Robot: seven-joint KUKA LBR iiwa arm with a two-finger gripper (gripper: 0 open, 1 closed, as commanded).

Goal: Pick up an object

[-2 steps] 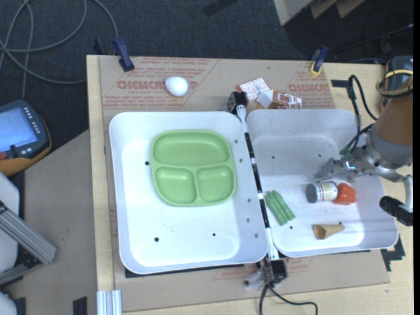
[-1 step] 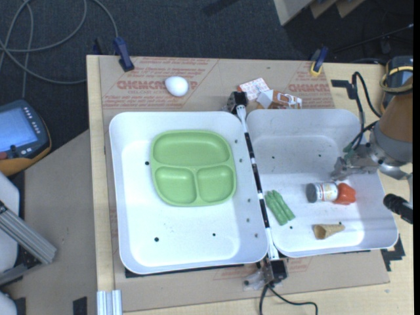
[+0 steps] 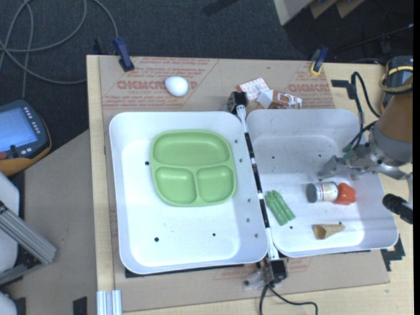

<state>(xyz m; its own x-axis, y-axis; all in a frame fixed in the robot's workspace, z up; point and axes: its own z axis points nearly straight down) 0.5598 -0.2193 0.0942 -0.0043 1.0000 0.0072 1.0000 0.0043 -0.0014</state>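
Camera view: nothing lifted yet, as far as can be judged. The gripper (image 3: 333, 167) sits low in the right bin (image 3: 295, 126), at mid-right of the frame, just above the small jar (image 3: 322, 192). Nothing shows between its fingers; too small and blurred to tell whether they are spread or closed, so cannot tell. The arm (image 3: 394, 133) comes in from the right edge.

Candidate objects all lie in the right bin's lower half. The small jar lies on its side with a red-orange piece (image 3: 345, 194) touching its right end. A green pod-shaped item (image 3: 280, 207) lies near the bin's left wall, lower centre. A tan cone-like piece (image 3: 327, 230) lies near the bottom rim. All rest on the bin floor. Still to do: close on one and raise it; the jar looks nearest to the gripper.

Around: the left bin (image 3: 131, 195) bears a green divided plate (image 3: 193, 167), well apart from the gripper. A white egg-like ball (image 3: 176, 85) lies on the board at upper left; crumpled wrappers (image 3: 266, 94) at upper centre, outside both bins. In the way: the red-orange piece crowding the jar could spoil a clean grasp.
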